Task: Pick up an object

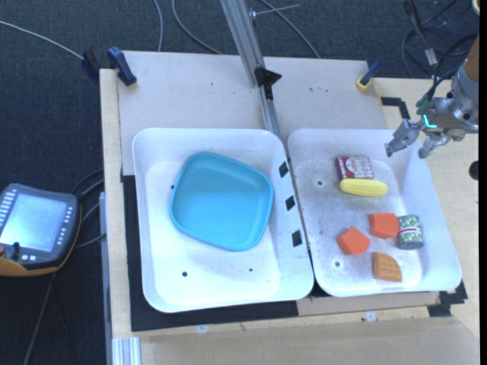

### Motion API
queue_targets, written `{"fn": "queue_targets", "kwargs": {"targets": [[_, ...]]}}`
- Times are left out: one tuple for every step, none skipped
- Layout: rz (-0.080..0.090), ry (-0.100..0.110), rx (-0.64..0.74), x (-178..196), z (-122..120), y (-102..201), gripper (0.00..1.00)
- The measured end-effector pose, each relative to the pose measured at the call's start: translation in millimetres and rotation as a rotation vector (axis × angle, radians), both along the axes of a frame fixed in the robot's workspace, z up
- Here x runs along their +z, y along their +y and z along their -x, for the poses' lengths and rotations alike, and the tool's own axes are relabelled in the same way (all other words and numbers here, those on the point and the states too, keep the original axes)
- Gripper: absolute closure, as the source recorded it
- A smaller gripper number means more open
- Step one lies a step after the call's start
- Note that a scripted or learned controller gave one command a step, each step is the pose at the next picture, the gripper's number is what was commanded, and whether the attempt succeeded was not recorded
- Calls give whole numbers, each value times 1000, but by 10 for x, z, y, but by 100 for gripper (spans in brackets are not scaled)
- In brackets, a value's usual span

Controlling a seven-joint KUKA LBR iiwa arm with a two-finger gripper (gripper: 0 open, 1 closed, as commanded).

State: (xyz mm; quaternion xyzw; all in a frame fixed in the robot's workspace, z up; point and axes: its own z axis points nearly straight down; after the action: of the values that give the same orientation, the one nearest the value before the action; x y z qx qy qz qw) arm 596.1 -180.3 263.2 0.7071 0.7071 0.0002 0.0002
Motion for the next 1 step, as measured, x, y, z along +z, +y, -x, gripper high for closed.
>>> {"fn": "queue_targets", "kwargs": {"targets": [[0,0,0,-1,0,0,0]]}}
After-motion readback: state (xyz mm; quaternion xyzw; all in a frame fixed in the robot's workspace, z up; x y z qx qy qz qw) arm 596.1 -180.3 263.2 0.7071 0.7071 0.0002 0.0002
